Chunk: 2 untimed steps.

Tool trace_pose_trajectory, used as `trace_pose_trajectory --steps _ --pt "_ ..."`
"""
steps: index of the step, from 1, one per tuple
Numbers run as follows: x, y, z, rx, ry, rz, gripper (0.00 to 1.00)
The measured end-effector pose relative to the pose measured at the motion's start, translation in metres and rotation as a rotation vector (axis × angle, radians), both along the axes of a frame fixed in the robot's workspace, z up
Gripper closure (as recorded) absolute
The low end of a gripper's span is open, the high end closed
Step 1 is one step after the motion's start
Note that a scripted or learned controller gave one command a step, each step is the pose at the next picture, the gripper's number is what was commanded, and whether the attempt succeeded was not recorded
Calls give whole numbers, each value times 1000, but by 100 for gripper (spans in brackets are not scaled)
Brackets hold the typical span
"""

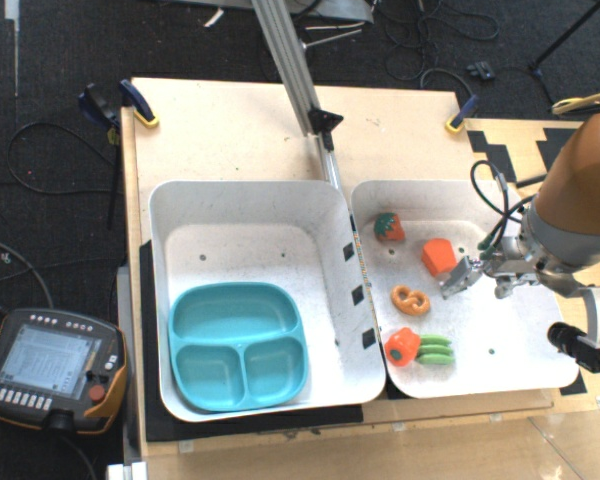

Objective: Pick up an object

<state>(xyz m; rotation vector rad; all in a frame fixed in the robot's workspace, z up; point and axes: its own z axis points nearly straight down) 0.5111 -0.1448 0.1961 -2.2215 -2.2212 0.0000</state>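
- Dark carpet with loose cables surrounds the tan bench [240,128]; teach pendant [50,368] at lower left.
- Orange block [439,256], upper middle of right bin [510,363]; pretzel [410,299] and carrot toy [417,348] below, strawberry [387,227] above left.
- Gripper [458,276] just right of block, fingers apart, holding nothing.
- Left bin [230,208] holds a teal divided tray [238,345].

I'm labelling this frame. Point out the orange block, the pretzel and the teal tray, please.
orange block [439,256], camera view, its top face.
pretzel [410,300], camera view, its middle.
teal tray [236,286], camera view, its far rim.
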Motion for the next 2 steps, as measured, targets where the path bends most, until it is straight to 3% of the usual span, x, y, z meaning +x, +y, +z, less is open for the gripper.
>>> trace_pose_trajectory --steps 1,2 --pt "67 58 27 0 -7 10 0" --pt "98 104 259 -1 -10 5 0"
